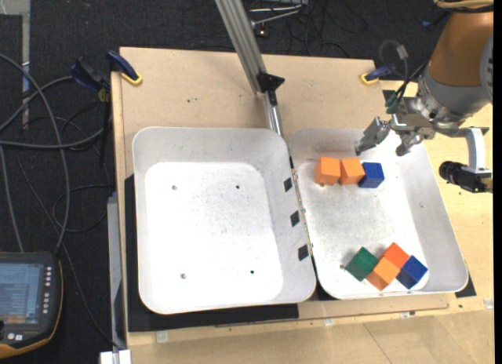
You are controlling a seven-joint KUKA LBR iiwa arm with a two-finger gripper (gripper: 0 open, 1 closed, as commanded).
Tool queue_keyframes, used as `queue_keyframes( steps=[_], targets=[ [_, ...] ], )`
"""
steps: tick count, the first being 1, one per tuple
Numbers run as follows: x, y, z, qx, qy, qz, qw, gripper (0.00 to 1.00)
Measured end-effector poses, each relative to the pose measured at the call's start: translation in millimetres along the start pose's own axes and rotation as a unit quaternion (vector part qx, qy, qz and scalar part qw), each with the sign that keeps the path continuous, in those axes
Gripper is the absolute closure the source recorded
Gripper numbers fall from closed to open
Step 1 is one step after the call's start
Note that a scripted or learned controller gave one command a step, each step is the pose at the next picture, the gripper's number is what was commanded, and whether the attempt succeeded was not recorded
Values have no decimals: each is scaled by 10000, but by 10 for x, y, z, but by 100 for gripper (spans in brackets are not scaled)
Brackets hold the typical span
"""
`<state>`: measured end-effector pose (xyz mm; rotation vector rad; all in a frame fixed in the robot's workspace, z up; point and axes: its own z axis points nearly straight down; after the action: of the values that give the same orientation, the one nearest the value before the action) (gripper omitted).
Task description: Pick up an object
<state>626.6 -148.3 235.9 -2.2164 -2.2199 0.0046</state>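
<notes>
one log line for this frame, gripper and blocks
gripper: open, holding nothing, above right bin far end | nearest: blue block in far row | near cluster: untouched

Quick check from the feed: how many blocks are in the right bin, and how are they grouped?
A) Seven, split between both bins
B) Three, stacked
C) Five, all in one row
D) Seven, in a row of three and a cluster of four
D: the right bin holds a row of three near its top, two orange and one blue, and a cluster of four near its bottom.
</notes>
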Motion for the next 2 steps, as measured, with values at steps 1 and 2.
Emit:
queue_keyframes(
  steps=[1,2],
  targets=[
    [1,4,-25,-16,-6,-6,10000,0],
    [79,71,536,1,-2,-9,10000,0]
  ],
)
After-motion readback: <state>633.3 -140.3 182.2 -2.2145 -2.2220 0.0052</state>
